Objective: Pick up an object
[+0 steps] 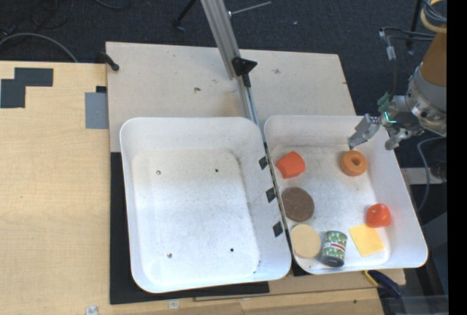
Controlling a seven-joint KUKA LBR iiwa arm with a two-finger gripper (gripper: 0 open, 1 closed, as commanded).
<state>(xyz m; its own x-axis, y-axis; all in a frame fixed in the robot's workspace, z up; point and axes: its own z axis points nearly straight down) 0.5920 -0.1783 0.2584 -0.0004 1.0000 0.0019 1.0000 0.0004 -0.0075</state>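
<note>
Grey-armed tool (pixel 381 133), fingers spread apart and holding nothing, hangs over the far right of the right bin (pixel 408 233), just beyond an orange ring (pixel 354 162); it should lower squarely so the fingers straddle the ring before closing.
</note>
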